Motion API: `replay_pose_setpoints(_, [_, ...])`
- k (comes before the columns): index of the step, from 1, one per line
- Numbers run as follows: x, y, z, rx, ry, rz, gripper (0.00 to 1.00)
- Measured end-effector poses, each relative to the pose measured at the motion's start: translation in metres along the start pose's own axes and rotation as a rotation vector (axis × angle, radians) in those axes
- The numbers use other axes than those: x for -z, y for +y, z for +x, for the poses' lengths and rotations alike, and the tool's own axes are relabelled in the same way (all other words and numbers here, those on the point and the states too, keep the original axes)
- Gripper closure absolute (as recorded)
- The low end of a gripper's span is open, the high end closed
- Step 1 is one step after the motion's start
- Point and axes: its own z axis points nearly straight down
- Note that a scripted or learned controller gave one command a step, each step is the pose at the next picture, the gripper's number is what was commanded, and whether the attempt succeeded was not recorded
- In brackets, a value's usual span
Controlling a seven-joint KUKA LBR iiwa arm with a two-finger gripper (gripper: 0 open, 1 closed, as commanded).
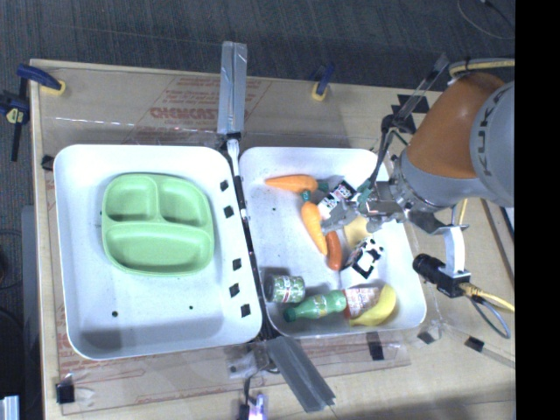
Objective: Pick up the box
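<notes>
White right bin (pixel 262 234) crowded, end effector (pixel 350 213) low among the clutter.
I cannot tell its grip; carrots (pixel 313 224) and box (pixel 367 258) hem it in.

you are looking at a robot lab test bench, not a home or a shop. the wooden bench (pixel 131 94) is bare board with printed lettering, held down by blue clamps (pixel 41 79) at its edge. two white bins (pixel 79 234) sit side by side, joined by a taped grey strip (pixel 233 86). toy food such as a plastic carrot (pixel 292 183) and banana (pixel 378 307) lies in one. loose cables (pixel 490 300) trail past the grey industrial arm (pixel 464 138), over dark carpet (pixel 131 11).
</notes>
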Motion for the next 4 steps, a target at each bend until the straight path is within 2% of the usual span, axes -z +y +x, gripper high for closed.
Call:
replay_pose_setpoints(1, [-0.092, -0.033, 0.002, -0.268, 0.0, -0.001, 0.0])
replay_pose_setpoints(2, [-0.122, -0.048, 0.08, -0.423, 0.0, -0.003, 0.0])
replay_pose_setpoints(3, [-0.112, -0.047, 0.079, -0.42, 0.0, -0.005, 1.0])
replay_pose_setpoints(4, [-0.112, -0.047, 0.079, -0.419, 0.0, -0.004, 0.0])
